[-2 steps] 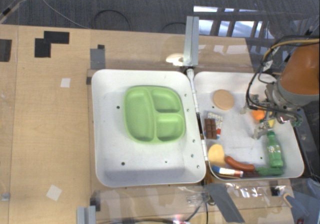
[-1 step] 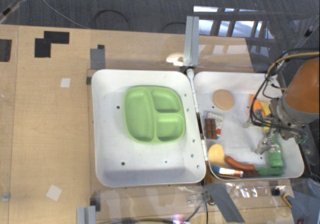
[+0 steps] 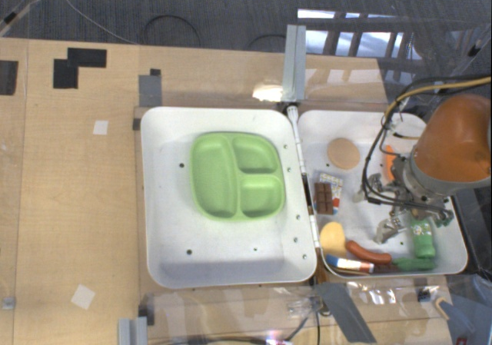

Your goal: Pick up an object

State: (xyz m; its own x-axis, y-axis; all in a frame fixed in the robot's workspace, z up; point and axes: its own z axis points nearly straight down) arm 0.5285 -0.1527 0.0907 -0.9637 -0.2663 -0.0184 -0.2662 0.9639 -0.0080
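We see the worktop (image 3: pixel 69 205), light wood, carrying two shallow white bins side by side. The left bin (image 3: pixel 165 259) holds a green divided plate (image 3: pixel 237 176), lying flat near its middle, well apart from the walls.

The right bin (image 3: pixel 361 124) holds the loose items. A round tan disc (image 3: pixel 344 154) lies toward the far side. A small brown packet (image 3: pixel 326 197) sits near the bin's left wall, with a small printed label just beyond it. A yellow rounded item (image 3: pixel 332 237) rests at the near left, touching or just beside a red sausage-shaped item (image 3: pixel 369 252) that runs along the near wall. A thin tube with a red end (image 3: pixel 350 264) lies just beside the sausage, against the near rim. A green block (image 3: pixel 423 243) sits at the near right, with a dark green piece beside it.

The arm (image 3: pixel 453 140) reaches in from the right, orange band over the right bin's right half. The jaws (image 3: pixel 388 230) hang low in the bin, between the yellow item and the green block, near the sausage. We cannot tell whether the jaws are spread or pressed together; the metal parts blur together. We see nothing clearly pinched between them.
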